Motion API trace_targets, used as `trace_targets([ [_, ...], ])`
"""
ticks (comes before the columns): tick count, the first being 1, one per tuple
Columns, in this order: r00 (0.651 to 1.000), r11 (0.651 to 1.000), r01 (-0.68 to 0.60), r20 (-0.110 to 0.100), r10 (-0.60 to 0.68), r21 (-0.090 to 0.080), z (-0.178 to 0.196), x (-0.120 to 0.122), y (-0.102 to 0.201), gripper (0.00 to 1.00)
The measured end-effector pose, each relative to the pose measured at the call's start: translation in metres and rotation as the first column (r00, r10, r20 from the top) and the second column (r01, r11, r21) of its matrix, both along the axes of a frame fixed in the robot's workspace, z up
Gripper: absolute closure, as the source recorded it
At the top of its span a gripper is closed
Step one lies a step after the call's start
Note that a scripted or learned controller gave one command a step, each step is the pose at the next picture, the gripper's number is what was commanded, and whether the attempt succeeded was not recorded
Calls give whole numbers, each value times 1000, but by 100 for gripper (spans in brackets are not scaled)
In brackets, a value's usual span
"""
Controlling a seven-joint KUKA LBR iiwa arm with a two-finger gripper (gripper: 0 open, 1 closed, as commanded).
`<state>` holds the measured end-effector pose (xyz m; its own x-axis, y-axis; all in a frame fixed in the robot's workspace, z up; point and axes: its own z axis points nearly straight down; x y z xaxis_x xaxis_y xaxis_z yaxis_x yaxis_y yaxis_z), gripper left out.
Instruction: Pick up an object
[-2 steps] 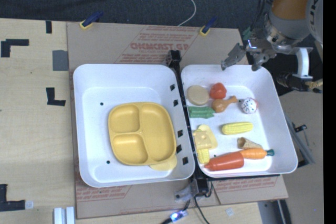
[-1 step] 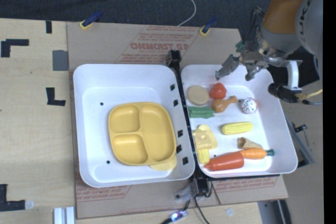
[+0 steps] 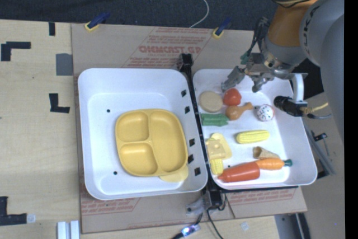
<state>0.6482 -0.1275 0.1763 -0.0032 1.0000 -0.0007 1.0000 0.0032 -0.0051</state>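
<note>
Where the right bin [image 3: 296,176] comes nearest the camera, a red pepper [image 3: 239,173] and an orange carrot [image 3: 271,164] lie along its front wall, the carrot's green tip pointing right. Just behind them sit a small corn piece [image 3: 216,165], a pale yellow cheese block [image 3: 218,146] and a brown scrap [image 3: 261,152]. A corn cob [image 3: 252,136] lies flat in the middle. Farther back, a green bean [image 3: 214,120] lies at the left wall, with a tan bun [image 3: 211,101] behind it, a drumstick [image 3: 240,111] and a tomato [image 3: 232,97] beside that, and a white ball [image 3: 264,113] to the right.

Next door, the left bin [image 3: 100,87] holds a yellow divided tray [image 3: 151,141], which rests on a yellow piece showing at its near edge.

At the back of the right bin the gripper [image 3: 244,83] hangs just above the tomato, its fingers spread apart and grasping nothing. Both bins rest on cardboard [image 3: 162,47] laid over the table [image 3: 33,120].
</note>
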Motion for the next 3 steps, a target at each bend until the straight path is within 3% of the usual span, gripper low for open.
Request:
trace_targets([
  [1, 1000, 1000, 1, -1, -1, 0, -64, 2, -2, 0],
  [2, 1000, 1000, 1, 6, -1, -1, -90, 3, -2, 0],
  [3, 1000, 1000, 1, 20, -1, -7, -75, 6, -3, 100],
])
